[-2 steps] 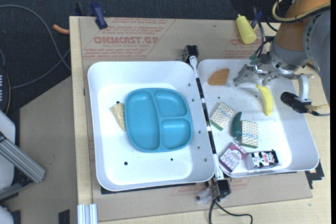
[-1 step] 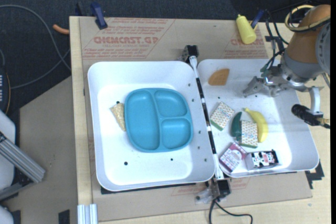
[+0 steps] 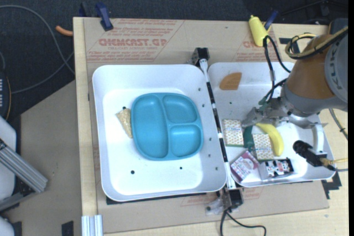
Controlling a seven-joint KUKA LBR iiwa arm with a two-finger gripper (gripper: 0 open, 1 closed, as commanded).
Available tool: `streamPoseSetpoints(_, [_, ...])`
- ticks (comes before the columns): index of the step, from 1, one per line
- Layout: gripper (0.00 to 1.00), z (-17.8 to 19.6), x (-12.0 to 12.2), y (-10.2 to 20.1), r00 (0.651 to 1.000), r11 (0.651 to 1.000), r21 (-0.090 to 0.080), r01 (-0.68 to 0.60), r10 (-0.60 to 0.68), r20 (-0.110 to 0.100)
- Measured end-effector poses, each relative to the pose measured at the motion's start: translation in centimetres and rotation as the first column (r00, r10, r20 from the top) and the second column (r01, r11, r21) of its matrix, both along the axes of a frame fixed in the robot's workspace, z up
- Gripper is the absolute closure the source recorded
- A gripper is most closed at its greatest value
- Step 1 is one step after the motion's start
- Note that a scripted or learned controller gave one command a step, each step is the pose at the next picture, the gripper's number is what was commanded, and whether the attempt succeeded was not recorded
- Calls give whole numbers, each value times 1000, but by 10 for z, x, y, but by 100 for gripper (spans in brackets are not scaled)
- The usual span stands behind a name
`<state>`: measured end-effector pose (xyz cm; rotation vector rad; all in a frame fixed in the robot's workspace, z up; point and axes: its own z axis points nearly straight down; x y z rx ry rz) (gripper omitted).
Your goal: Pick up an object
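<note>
Banana (image 3: 272, 136) — yellow, curved, lying in the right bin (image 3: 249, 72) on patterned packets; the gripper (image 3: 264, 116) sits just above it — its state I cannot tell.

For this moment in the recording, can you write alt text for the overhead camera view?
The grey arm reaches from the right over the right bin, its gripper low above a banana lying among small packets. An orange-brown piece sits near that bin's far end. The left bin holds a blue divided plate with a tan item beside it.
</note>
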<state>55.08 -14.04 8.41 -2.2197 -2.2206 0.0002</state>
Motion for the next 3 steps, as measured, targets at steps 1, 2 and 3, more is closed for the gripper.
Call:
streamPoseSetpoints(1, [100,10,1,0,1000,1000,-1,1,-1,3])
streamPoseSetpoints(2, [0,10,1,0,1000,1000,-1,1,-1,3])
streamPoseSetpoints(3, [0,0,-52,41,1000,1000,0,1,-1,0])
